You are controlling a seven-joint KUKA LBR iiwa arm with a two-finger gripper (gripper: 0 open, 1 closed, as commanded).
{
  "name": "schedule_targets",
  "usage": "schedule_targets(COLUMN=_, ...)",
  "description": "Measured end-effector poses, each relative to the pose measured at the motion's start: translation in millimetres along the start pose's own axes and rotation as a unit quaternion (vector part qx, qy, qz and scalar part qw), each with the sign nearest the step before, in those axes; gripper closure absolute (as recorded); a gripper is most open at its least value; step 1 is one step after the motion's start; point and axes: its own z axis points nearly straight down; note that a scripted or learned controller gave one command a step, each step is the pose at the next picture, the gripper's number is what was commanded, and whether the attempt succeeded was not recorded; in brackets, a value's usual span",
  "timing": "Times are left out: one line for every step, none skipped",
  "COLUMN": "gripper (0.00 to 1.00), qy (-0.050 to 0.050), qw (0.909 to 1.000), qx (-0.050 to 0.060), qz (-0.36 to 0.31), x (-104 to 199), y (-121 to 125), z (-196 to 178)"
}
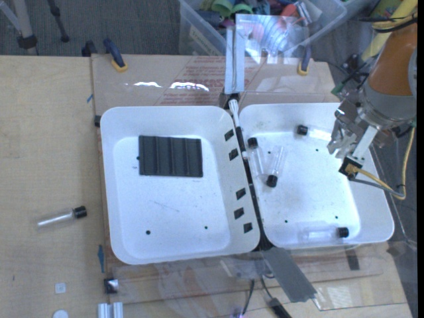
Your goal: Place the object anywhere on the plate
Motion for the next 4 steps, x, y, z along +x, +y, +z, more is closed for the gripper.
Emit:
schedule_targets(gripper=1.0, qy=-0.001, qw=0.9993, qx=0.001, qz=0.038, x=66.3, y=-37.2, z=33.7)
schedule_targets(gripper=1.0, qy=0.0, qw=0.9998, qx=-0.001, qz=0.022, x=152.9, y=-93.2, z=33.5)
schedule_targets(gripper=1.0, qy=0.0, qw=0.9982, qx=-0.001, qz=0.06, x=231.0, y=-197.1, z=-21.9)
schedule_targets(gripper=1.0, qy=0.001, qw=0.961, qx=-0.002, qz=0.277, x=253.1, y=-244.5, z=32.0)
